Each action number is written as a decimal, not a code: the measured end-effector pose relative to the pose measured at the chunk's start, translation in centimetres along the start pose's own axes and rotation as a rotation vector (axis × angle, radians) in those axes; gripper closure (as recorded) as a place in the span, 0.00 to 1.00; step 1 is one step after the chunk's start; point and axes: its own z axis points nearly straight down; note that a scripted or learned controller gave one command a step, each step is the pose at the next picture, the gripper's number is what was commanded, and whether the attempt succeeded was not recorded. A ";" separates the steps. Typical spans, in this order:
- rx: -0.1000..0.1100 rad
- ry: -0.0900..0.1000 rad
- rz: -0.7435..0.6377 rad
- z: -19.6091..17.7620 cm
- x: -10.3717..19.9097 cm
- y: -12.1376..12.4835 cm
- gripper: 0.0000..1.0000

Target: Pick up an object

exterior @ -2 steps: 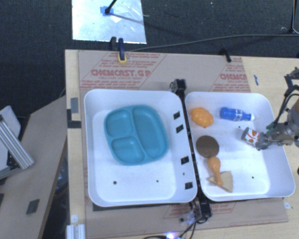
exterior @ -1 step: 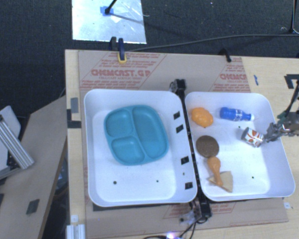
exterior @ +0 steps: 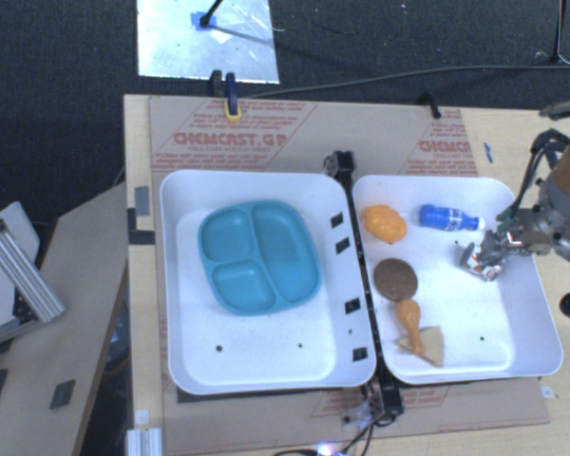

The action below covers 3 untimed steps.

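The gripper hovers low near the right bin's right edge; I cannot tell its state. Nearest is the blue bottle, toward the far edge. A round, sideways bottle may roll from a closing grasp.

Dark carpet lay far beyond the claw, bearing a shiny metal sheet; a pale wooden counter stood underneath
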 end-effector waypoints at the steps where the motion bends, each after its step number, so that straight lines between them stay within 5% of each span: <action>1: -0.001 0.000 -0.002 -0.8 4.9 1.9 1.00; 3: 0.002 0.001 -0.002 1.4 15.7 4.4 1.00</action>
